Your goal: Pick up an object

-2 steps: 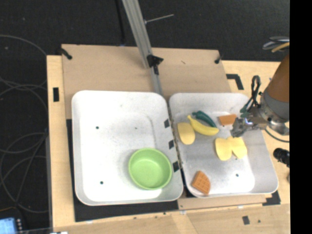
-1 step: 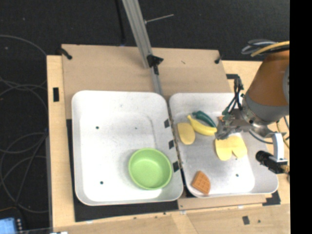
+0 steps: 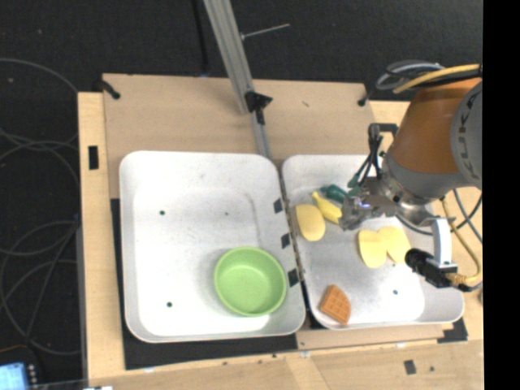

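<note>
The arm (image 3: 435,140) reaches in over the right bin (image 3: 406,303), its orange band above the bin's far right corner. The gripper (image 3: 355,212) hangs low over the middle of that bin, nearer the far edge; whether it is released or clenched cannot be told from this slant.

Several things lie in the right bin. A yellow banana (image 3: 327,209) sits just beside the gripper, on the side toward the left bin, and seems to touch its tip. A teal piece (image 3: 333,192) lies right behind the banana, toward the far edge, also close to the gripper. A pale yellow lump (image 3: 309,222) rests near the bin's left wall, touching the banana's near end. A larger pale yellow object (image 3: 379,246) lies just in front of the gripper, toward the near edge, partly under the wrist. An orange waffle (image 3: 335,304) sits at the near edge, toward the near left corner, well apart from the gripper.

In the left bin (image 3: 162,185), a green bowl (image 3: 250,280) stands upright by the near right corner.
</note>
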Tool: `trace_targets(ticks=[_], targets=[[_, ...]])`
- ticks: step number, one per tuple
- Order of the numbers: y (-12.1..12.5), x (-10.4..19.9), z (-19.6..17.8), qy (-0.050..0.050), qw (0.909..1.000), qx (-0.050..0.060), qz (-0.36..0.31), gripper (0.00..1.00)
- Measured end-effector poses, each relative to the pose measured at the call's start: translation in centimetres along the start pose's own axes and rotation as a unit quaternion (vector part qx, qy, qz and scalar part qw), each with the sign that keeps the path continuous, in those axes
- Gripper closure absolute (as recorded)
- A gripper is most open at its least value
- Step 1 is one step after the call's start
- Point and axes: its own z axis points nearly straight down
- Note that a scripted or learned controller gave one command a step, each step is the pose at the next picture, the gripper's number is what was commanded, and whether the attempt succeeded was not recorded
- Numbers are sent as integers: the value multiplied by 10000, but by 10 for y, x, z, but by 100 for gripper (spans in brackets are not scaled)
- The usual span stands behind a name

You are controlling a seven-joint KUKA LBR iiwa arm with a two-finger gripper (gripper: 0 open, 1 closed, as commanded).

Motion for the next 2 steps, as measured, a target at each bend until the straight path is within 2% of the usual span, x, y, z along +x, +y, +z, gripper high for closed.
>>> trace_targets(ticks=[1, 2], targets=[[4, 60, 3, 7, 10000, 14, -5, 100], [4, 108, -14, 0, 10000, 13, 22, 100]])
